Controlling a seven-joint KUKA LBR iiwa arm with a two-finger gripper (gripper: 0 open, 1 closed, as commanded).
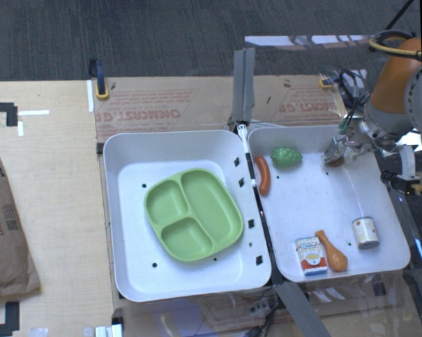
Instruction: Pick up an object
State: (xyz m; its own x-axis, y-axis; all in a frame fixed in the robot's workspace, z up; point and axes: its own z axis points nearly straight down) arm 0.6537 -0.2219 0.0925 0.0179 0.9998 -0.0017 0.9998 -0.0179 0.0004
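Carton (311, 256) nearest; white bins (123, 224) on wood bench (52, 206), dark carpet (156, 27).

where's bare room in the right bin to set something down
Bare floor lies mid-bin, between the hot dog and the can. Crowded: the near edge with carton and orange drumstick, and the far side by green lump and pincer.
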